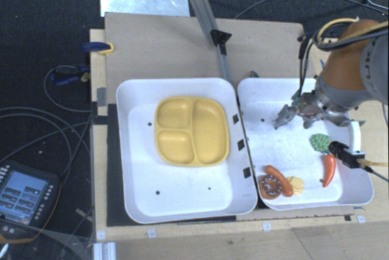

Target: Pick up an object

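The jaws hovered spread and held nothing over the right bin, the hot dog at 6 o'clock.

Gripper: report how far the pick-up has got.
Done: the gripper is over the right bin, above a bare patch of its floor. In hand: nothing visible between its fingers. Left: the whole pick. The green toy, red pepper, sausage, donut and yellow piece all lie on the bin floor nearer the front; the yellow plate sits in the left bin.
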Action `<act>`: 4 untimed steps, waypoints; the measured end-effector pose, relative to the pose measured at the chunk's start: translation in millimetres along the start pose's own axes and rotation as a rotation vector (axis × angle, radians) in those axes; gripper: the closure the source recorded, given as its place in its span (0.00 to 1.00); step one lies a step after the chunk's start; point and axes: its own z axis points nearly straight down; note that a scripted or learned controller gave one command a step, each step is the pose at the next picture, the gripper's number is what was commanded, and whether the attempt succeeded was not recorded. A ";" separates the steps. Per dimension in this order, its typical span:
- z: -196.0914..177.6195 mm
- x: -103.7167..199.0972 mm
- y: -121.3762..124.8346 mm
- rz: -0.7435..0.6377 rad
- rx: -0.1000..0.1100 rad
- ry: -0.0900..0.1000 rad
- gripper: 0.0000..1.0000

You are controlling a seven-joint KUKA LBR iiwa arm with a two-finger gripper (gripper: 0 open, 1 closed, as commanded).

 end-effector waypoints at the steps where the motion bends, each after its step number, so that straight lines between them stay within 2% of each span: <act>1: 52.4 0.2 -0.3 0.003 0.000 -0.001 0.00; 2: 38.6 0.1 1.1 0.003 -0.006 0.000 1.00; 4: -78.4 7.5 8.5 -0.005 -0.013 -0.003 1.00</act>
